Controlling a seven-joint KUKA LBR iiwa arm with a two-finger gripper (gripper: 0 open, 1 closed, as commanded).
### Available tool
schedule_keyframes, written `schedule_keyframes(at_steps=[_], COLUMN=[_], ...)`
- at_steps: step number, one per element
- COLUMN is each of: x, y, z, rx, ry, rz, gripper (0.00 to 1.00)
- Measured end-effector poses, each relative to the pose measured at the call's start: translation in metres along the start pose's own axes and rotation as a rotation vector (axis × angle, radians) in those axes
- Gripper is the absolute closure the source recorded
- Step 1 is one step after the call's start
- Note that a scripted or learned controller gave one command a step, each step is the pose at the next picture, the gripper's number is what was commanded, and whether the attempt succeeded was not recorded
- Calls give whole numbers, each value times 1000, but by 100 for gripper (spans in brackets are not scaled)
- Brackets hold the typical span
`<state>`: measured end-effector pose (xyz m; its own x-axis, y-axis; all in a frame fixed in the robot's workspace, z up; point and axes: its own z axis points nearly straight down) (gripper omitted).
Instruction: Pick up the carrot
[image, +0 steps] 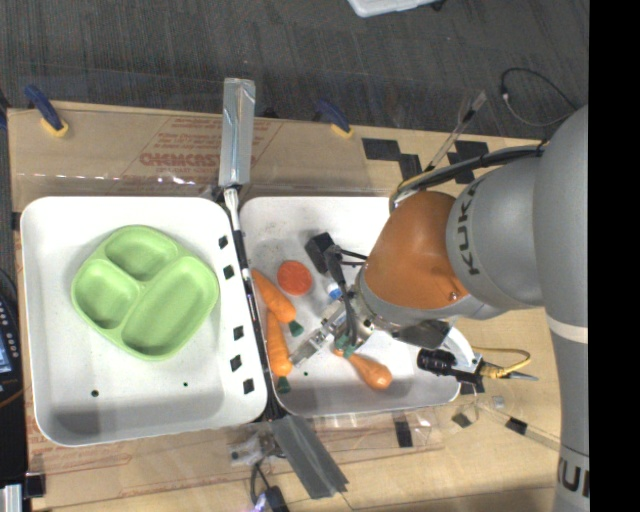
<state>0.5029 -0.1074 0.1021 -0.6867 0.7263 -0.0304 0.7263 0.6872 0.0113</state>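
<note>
A: Long orange carrot lying in right shallow white bin, against left wall; second below, third by gripper.
B: Two-finger gripper low, just beside. Fingers unclear, can't tell.
A: Approach step. Next: centre over carrot, descend, close.

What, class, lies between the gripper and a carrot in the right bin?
Nothing visible. The gripper is low in the right bin, with one carrot just beside it and two more carrots by the left wall. Bare bin floor separates them.
</note>
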Motion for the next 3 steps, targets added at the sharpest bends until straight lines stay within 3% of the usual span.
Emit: schedule_keyframes(at_steps=[1,2,3], x=[-60,49,73], y=[50,51,36], z=[12,-92,-91], rx=[7,0,7], ry=[30,31,35], rz=[-260,-640,-384], gripper=[0,0,0])
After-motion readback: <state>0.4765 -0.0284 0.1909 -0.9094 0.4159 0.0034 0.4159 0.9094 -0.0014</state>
